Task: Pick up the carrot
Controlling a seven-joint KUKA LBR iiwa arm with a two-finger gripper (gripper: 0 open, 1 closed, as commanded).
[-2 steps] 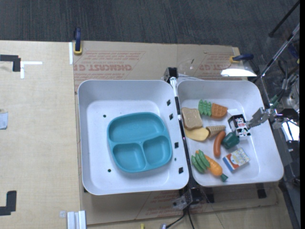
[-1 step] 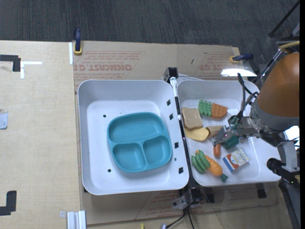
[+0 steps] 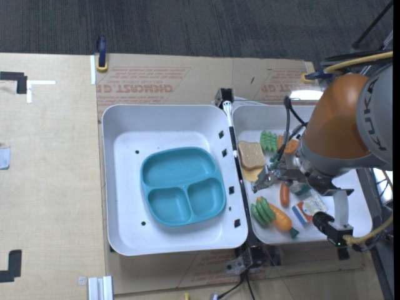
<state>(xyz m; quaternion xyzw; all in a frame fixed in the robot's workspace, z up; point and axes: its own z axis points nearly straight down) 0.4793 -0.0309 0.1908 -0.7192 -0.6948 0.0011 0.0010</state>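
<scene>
The gripper (image 3: 267, 179) is hanging low inside the right bin (image 3: 359, 195), amid toy food; whether it is wide or narrow cannot be told. The carrot (image 3: 280, 218) is lying near the bin's front wall, touching a green vegetable (image 3: 262, 212), apart from the gripper. A bread slice (image 3: 250, 154) is sitting further back. The left bin (image 3: 119, 186) is carrying a blue divided plate (image 3: 182, 185), likely kept as the drop-off. Both bins are resting on a cardboard-covered worktop (image 3: 50, 186); dark carpet (image 3: 187, 11) is lying beyond.
</scene>
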